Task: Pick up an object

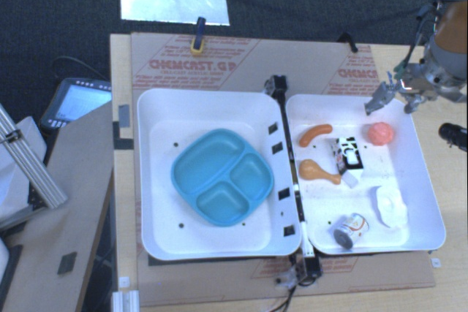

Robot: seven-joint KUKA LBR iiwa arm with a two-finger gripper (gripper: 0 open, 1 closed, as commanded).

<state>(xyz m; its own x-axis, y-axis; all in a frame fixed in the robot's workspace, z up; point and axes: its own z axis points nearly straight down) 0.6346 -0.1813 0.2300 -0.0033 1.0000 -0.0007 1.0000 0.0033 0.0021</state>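
Desk [241, 55] seen from above, carrying two shallow white bins side by side. Left bin [157, 157] holds a blue divided plate [221, 186]. Right bin [424, 219] holds the loose candidates: a white lump [390, 207] near right, a black-and-white block [349, 154] at centre, an orange sausage shape [315, 134] far left, a tan drumstick shape [318, 171] just near of it, a pink ball [380, 134] far right, a small metal cylinder [349, 230] at the near edge.

Hand [393, 96] is held above the far right corner of the right bin, fingers spread apart, nothing between them. Pink ball lies closest, just near of it.

Step judged: approach, grasp not yet made. Next move is judged to call for a short shift toward the ball, a descent with the fingers straddling it, then closure. A round item may be expected to roll from a poorly centred pinch.
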